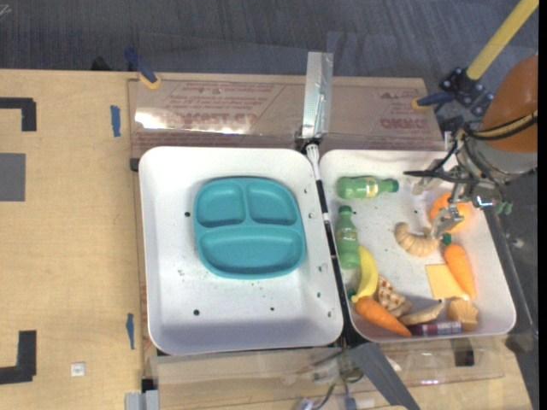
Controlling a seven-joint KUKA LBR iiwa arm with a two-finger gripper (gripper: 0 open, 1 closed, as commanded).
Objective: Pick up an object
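The right bin (500,319) holds several toy foods. A green bottle (367,186) lies near its back wall, and a second green bottle (346,233) rests along the left wall above a yellow banana (366,272). A tan croissant (416,240) lies mid-bin. At the right are a carrot (459,267) and a yellow cheese slice (444,282). Another carrot (382,317) lies at the front. My gripper (450,214) hangs over the bin's back right, right at a small orange piece (443,203), with the croissant just to its left.
The left bin (162,254) carries a teal divided plate (249,227). A waffle piece (391,295) and a tan bread piece (462,312) crowd the right bin's front. A metal divider post (318,92) stands behind the bins. Wooden bench lies to the left.
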